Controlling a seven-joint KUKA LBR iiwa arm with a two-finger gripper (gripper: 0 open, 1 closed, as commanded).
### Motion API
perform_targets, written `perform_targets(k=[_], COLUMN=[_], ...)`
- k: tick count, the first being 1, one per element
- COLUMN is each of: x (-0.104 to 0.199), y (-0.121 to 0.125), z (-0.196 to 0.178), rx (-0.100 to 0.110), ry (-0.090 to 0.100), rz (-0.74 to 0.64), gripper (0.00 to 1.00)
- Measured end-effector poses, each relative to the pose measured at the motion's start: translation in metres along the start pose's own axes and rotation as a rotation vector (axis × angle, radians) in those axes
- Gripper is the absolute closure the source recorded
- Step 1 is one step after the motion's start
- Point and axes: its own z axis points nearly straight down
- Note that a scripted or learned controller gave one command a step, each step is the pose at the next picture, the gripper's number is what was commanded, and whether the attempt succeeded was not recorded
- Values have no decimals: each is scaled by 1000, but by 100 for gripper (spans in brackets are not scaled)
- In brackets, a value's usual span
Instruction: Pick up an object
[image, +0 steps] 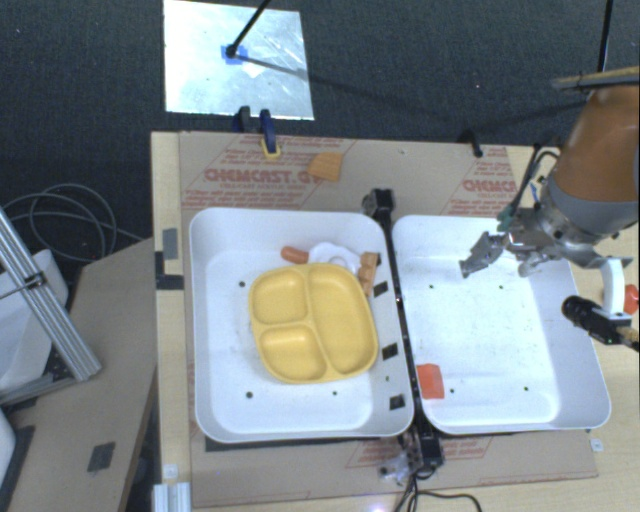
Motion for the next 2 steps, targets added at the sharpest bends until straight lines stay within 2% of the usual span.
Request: perform_targets(k=[1, 2], x=[72, 72], y=[-72, -81], z=[-33, -126], rx=[0, -12], ry=[4, 0], rz=[-8, -3], gripper=[0, 0])
